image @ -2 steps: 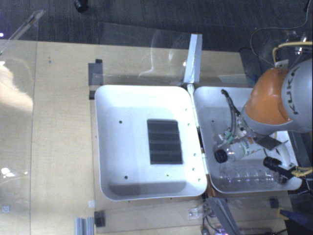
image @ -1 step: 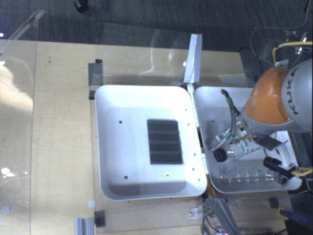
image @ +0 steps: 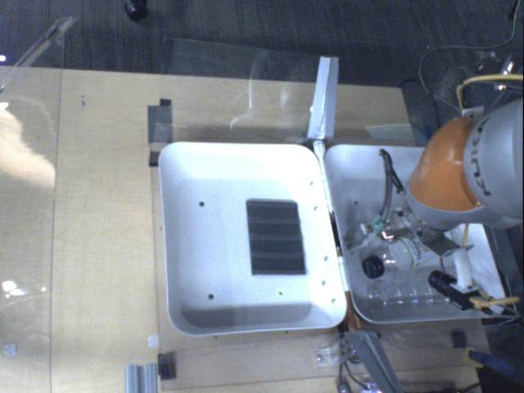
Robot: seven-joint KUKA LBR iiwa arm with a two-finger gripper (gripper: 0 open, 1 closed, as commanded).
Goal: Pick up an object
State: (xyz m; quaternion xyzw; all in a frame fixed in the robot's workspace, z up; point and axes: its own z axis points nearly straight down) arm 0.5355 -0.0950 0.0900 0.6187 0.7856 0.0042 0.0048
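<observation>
We see the grey arm (image: 495,158) reaching in over the right bin (image: 354,178), its orange band (image: 438,174) hanging above the middle of that bin. Below the band the gripper (image: 391,234) sits low in the bin, near the wall shared with the left bin (image: 168,219). The wrist hides much of it, so we cannot tell whether it is spread or pressed together, nor whether it grips anything.

Just beside the gripper, on its near side, lies what looks to us like a small clear bottle (image: 404,255). It rests on its side on the bin floor, with its black cap (image: 373,266) pointing towards the left bin.

In the left bin a dark ribbed block (image: 276,237) lies flat near the centre, well apart from the gripper. Both bins rest on the pale wooden bench (image: 98,219).
</observation>
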